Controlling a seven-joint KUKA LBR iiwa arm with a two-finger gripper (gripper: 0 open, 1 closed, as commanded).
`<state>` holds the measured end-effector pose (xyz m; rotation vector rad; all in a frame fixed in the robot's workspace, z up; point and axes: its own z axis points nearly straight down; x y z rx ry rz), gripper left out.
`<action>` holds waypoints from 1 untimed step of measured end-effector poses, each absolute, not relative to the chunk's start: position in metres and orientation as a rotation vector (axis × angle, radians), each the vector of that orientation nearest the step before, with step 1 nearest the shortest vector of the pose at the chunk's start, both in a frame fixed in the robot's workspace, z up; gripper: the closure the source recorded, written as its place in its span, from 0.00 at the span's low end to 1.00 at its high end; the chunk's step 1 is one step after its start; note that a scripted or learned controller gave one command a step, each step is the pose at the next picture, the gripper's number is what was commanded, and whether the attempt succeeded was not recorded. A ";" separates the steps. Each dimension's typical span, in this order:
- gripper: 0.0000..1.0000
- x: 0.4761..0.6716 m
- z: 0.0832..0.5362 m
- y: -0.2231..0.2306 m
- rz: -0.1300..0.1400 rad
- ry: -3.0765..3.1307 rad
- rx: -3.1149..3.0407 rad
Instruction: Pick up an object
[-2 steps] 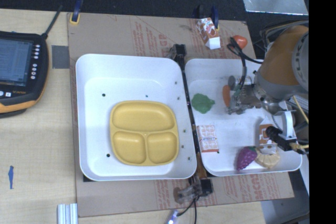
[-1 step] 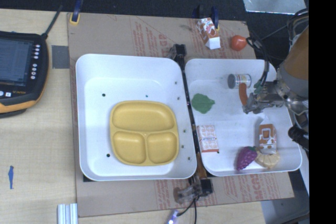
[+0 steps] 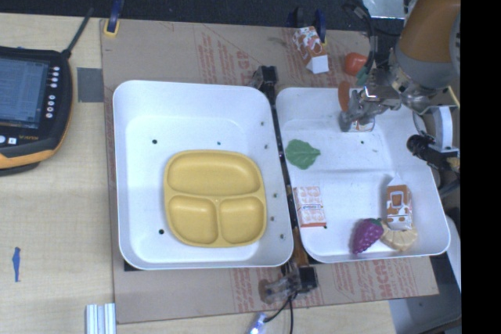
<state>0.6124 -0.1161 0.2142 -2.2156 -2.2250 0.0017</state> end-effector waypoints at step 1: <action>1.00 0.583 0.191 -0.052 0.006 -2.225 -2.212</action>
